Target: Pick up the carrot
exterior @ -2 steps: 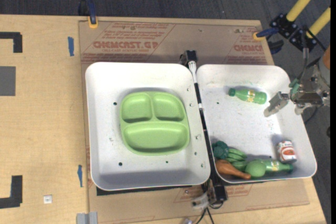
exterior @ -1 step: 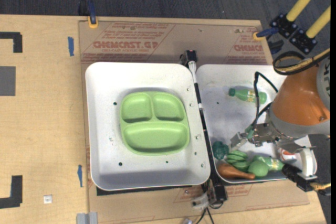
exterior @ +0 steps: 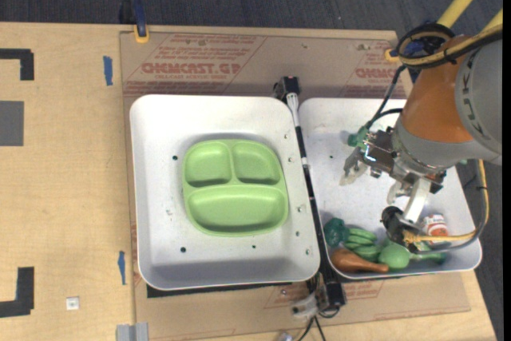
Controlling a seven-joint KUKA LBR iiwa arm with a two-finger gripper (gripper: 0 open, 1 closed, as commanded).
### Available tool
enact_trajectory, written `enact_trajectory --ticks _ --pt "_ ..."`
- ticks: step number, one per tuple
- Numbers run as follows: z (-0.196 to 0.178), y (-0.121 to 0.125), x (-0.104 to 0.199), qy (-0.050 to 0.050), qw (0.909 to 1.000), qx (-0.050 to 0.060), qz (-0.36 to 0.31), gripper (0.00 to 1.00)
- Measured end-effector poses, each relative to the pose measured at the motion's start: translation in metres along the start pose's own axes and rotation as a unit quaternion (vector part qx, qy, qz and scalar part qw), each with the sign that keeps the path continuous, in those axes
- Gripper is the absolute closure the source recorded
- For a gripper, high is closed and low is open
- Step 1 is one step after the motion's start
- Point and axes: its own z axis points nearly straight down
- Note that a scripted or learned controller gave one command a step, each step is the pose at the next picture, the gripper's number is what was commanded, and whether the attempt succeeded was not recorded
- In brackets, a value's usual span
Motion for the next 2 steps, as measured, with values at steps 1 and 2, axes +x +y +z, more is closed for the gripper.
enact_trajectory --ticks 1,2 --pt "0.091 0.057 -0.07 0.0 0.9965 0.001 -0.084 0.0" --pt "0.03 0.007 -0.057 0.001 0.9941 0.002 -0.108 0.0"
